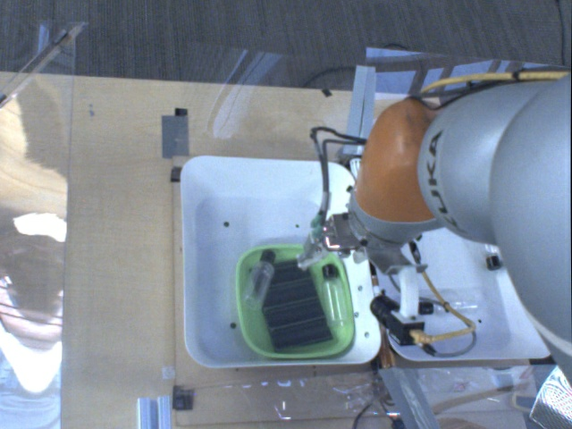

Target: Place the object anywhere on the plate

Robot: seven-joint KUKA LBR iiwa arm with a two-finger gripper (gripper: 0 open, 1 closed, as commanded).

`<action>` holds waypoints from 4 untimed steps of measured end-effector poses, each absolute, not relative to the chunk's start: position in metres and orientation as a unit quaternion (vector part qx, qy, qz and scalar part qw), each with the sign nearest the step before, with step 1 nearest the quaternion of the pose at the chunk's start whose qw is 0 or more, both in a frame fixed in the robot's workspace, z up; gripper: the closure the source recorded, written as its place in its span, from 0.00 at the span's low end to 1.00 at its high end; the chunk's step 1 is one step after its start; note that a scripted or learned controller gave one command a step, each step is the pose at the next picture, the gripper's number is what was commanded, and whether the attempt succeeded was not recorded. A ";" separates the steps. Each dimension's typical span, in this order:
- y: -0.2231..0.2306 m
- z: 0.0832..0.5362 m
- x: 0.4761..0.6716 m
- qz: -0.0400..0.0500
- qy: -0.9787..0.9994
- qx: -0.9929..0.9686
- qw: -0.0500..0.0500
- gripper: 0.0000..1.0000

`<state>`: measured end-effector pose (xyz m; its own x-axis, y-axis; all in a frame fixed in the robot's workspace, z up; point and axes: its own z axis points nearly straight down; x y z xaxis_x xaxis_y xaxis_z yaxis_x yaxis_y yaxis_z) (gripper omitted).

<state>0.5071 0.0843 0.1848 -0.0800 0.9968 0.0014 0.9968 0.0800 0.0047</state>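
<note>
A green plate (250,333) lies in the front part of the left white bin (210,231). On the plate rests a black ridged block (295,309), lying flat and slightly slanted. A small clear, greyish piece (260,278) sits at the plate's upper left, beside the block. My gripper (316,247) hangs from the grey and orange arm (402,172) over the plate's upper right rim, just above the block's far end. The wrist hides most of it.
The right white bin (465,266) is largely covered by the arm, with cables and a yellow wire (438,333) trailing over its front. The left bin's far half shows bare white floor. The wooden bench (107,239) stretches to the left.
</note>
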 end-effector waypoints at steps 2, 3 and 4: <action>0.100 0.240 0.520 0.003 0.747 0.665 0.002 0.00; 0.111 0.263 0.505 0.003 0.757 0.653 0.002 0.00; 0.104 0.244 0.535 0.002 0.768 0.640 0.002 0.00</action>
<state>0.5350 0.1044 0.2438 -0.1796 0.9837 -0.0004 0.9837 0.1796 0.0052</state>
